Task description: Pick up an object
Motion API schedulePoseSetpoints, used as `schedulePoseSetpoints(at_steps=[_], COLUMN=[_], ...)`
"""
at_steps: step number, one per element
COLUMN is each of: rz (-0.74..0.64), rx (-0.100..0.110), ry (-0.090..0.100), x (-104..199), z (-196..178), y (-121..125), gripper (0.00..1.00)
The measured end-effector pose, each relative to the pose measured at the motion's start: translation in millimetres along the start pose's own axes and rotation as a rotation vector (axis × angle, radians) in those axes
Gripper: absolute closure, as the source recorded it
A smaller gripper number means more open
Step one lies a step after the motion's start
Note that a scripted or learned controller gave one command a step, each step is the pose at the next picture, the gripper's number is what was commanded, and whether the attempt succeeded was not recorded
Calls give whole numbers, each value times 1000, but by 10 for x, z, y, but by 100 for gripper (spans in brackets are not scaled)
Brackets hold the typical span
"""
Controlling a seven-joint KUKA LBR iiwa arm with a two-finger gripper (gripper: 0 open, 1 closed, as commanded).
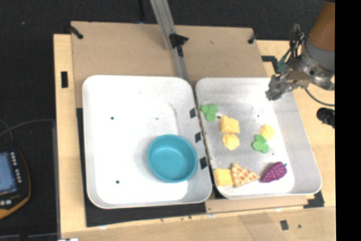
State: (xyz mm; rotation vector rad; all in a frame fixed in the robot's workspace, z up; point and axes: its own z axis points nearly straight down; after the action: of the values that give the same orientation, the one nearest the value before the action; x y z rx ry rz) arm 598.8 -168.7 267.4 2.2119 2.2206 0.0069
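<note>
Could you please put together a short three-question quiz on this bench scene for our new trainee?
1. True or false: the blue bowl lies in the left bin.
2. Which toy lies nearest the right bin's front right corner? A) purple grapes B) pizza slice C) green piece
3. Over which bin's far right corner is the gripper?

Key: 1 true; 2 A; 3 the right bin.
</note>
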Motion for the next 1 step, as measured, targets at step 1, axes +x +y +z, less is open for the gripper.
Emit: schedulePoseSetpoints(at_steps=[1], rz=[-2], rx=[7], ry=[2], x=[521], z=[130], y=[169], gripper=[100])
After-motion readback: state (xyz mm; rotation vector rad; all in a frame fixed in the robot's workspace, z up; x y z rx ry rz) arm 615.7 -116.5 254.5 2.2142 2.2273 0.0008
